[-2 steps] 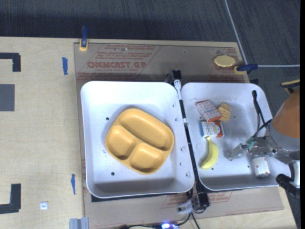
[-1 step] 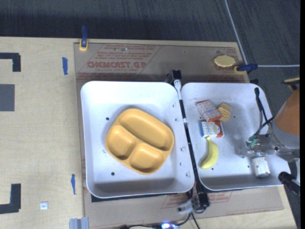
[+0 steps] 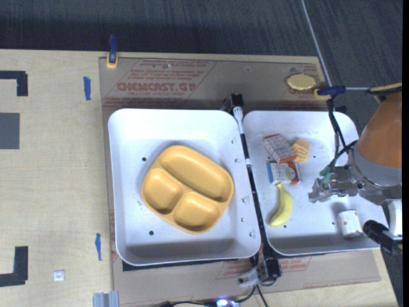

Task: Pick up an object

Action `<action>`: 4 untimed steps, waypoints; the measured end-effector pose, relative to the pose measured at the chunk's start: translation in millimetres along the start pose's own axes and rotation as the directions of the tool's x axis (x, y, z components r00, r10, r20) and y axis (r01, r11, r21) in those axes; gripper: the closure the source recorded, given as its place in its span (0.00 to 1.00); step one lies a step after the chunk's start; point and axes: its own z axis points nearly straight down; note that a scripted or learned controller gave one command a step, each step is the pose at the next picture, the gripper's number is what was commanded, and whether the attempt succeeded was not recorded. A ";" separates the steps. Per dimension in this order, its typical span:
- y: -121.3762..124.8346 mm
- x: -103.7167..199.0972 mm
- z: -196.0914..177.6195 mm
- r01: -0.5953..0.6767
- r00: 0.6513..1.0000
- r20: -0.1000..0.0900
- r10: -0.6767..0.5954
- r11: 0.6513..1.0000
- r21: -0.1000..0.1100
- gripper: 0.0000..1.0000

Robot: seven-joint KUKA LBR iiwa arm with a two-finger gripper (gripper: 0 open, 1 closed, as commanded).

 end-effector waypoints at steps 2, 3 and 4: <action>73.1 29.4 82.7 -0.001 1.000 0.001 0.001 1.000 -0.003 0.00; 3.8 16.8 82.9 -0.003 1.000 0.000 0.003 1.000 0.000 0.00; 0.8 27.3 82.6 -0.003 1.000 0.001 0.003 1.000 -0.003 0.00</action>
